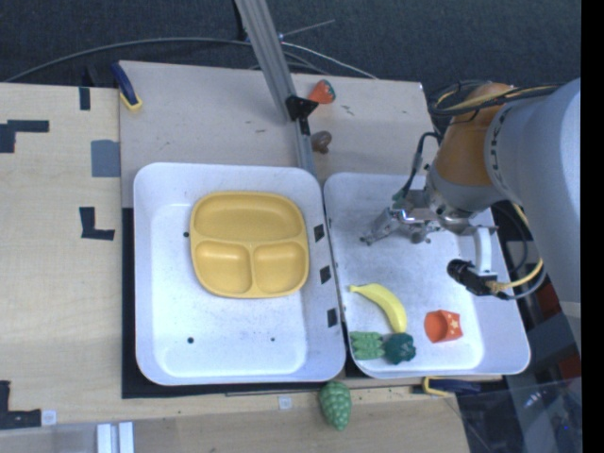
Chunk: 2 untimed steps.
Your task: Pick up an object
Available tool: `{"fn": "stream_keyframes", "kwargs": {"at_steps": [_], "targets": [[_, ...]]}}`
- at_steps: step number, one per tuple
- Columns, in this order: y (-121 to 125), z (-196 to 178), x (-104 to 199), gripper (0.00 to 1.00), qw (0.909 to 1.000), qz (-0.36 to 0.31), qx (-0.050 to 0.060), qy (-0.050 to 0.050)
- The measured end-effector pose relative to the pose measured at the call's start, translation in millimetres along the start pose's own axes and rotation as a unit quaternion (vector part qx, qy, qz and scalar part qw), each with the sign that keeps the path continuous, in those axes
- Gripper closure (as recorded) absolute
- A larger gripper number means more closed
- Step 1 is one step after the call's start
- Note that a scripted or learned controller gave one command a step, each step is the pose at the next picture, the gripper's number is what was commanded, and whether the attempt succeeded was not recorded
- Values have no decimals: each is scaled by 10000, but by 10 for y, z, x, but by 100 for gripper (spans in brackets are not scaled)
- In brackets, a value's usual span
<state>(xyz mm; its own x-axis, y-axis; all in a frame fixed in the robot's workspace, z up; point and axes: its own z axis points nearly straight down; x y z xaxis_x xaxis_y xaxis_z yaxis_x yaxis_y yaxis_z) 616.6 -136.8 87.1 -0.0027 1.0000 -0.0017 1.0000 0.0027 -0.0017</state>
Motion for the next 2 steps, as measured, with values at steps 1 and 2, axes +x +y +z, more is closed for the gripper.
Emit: {"fn": "stream_keyframes", "kwargs": {"at_steps": [1, 2], "targets": [[1, -112, 5, 100, 10000, -3, 3, 5], [-12, -582, 97, 100, 10000, 2, -20, 9]]}}
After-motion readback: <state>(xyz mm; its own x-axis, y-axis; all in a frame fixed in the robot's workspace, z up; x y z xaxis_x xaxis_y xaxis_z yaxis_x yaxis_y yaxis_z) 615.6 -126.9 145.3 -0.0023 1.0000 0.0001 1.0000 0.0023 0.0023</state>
